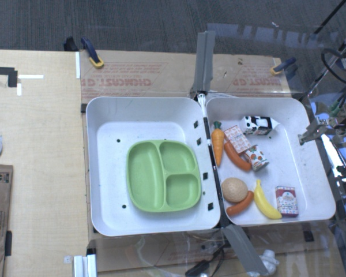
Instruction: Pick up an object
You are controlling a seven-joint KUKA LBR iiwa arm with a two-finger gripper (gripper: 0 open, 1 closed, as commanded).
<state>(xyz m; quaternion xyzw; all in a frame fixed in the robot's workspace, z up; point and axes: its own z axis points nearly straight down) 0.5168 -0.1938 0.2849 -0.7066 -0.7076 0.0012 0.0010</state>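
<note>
R bin (311, 154): toys bunched left, right side bare

At the right edge the arm (322, 134) shows as silvery metal struts, blurred, with thin black cables (333, 62) looping above.

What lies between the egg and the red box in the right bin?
In the camera view, a banana lies between the egg and the red box.
</note>
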